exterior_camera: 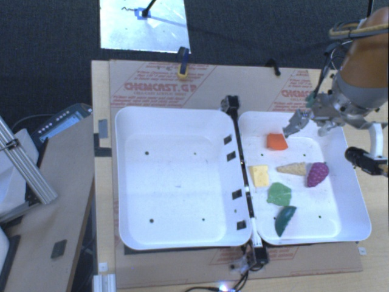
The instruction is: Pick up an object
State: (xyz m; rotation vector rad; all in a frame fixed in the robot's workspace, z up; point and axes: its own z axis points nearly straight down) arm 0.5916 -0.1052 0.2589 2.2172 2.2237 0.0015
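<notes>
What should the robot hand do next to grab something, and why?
Probably come straight down a little onto the orange block. The hand hangs just above and to the right of that block in the right bin, nearer to it than to the yellow piece, the cone or the purple grapes. Nothing is seen between its fingers yet.

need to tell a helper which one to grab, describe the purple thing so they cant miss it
Look in the right bin. Near its right side lies the purple bunch of grapes, touching the wide end of a tan cone. It is the only purple, bumpy piece there.
</notes>
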